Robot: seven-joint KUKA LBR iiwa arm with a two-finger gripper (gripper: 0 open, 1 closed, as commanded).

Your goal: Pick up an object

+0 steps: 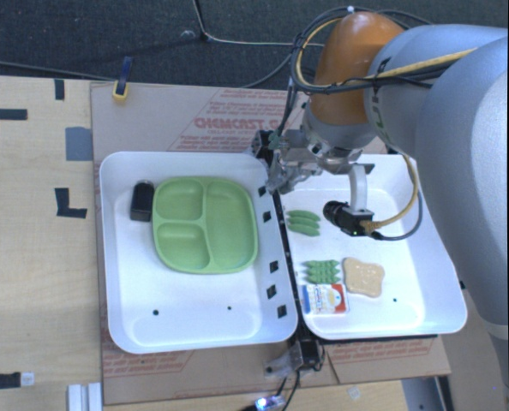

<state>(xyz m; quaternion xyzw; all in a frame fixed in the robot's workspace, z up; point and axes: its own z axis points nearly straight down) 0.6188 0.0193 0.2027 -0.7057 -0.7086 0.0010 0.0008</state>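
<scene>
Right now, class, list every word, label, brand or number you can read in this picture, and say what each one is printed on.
"CHEMCAST": red print on the brown cardboard sheet under the bins; this reading is uncertain, as the letters are faint.
Smaller red lines beside and under that word: too blurred to read.
Small red and white carton in the right bin: it has printing, but too small to read.

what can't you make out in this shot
- Hand: its fingers, in the camera view, are hidden under the wrist hardware.
- Small carton: label print too small to read.
- Black block: too dark to identify.
- Right bin: far side covered by the arm.
</scene>
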